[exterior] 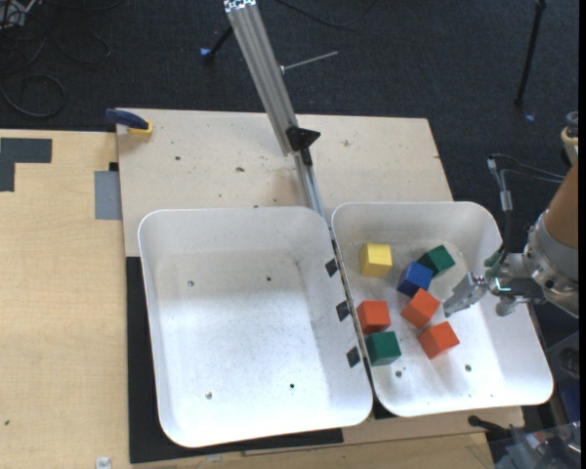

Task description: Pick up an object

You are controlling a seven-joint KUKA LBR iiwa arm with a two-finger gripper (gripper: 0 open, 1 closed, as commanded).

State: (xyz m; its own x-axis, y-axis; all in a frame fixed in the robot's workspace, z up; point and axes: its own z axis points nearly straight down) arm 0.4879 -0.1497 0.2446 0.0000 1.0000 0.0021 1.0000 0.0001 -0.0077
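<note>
Arm cut off by the frame's right side, just beyond the right bin. Upper green cube in that bin partly hidden behind the blue cube. Small blue-and-yellow item at the worktop's far corner, well away from the bin: too small to identify.
</note>
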